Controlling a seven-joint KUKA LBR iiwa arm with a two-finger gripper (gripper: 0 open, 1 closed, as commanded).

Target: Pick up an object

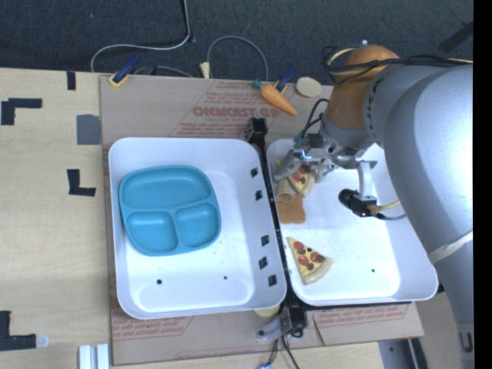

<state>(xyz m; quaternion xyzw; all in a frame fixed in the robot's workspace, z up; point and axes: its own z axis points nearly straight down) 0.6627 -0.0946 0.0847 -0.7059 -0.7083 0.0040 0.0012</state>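
I see my gripper (298, 162) low in the right bin (384, 267), near its 11 o'clock corner, right by the divider between the bins. Fingers look slightly apart, splayed metal tips over a pizza slice (300, 181); I can't tell if the slice is actually pinched or just touched from above. A tan piece (290, 208) lies just at 6 o'clock of that slice, touching or nearly so. A second pizza slice (309, 259) sits apart, toward the bin's 7 o'clock area. The left bin (154, 283) has a blue divided plate (169, 209) at its 9 o'clock side. Outside the bins, at 12 o'clock, a carrot (277, 99) lies on the cardboard (215, 114).
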